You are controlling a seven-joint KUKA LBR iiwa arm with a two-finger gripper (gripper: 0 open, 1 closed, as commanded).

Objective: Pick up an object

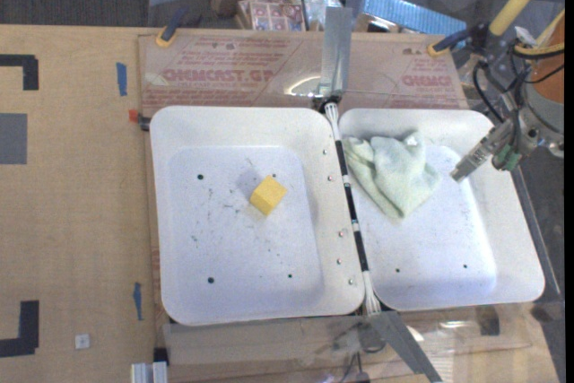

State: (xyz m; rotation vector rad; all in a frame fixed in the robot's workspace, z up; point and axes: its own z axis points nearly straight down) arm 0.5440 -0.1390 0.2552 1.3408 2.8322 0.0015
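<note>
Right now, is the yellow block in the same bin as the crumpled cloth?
No. The yellow block lies in the left bin, the cloth in the right bin.

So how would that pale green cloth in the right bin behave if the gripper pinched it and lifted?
The cloth lies crumpled in soft folds, so it is probably floppy and would drape from the gripper rather than keep its shape. It looks thin, so likely light. A pinch may catch one fold only, trailing the rest.

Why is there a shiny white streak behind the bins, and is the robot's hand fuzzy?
In the camera view, light glares off a clear sheet behind the bins; the gripper looks soft and blurry, while the yellow block shows sharper with a faint shadow.
</note>
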